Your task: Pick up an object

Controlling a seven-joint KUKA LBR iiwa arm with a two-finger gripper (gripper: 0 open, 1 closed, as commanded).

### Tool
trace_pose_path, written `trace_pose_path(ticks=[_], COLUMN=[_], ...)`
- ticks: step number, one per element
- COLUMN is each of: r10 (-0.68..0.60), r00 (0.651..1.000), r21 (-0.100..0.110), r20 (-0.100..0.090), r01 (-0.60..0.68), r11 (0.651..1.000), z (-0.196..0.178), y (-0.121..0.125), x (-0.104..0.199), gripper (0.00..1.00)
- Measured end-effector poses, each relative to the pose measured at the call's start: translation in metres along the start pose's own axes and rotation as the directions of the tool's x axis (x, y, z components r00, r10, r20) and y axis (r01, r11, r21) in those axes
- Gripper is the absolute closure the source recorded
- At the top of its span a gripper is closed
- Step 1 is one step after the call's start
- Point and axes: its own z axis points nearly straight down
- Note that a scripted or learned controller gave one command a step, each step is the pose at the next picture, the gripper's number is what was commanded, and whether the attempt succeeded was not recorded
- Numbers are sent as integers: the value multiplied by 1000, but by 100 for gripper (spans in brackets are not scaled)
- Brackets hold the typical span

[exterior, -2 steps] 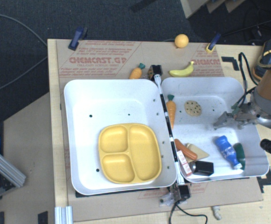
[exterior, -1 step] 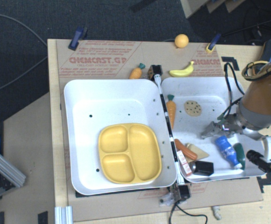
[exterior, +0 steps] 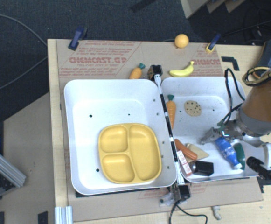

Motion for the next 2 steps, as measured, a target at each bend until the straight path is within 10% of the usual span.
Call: trace_pose_path(ticks=[1,2], r10=[1,1], r00=[1000,1000], r21=[-2,-1], r20=[1,0], r01=[-1,-1], r11=[1000,1000], z=[-10,-10], y=[0,0], x=[0,0], gripper=[100,0])
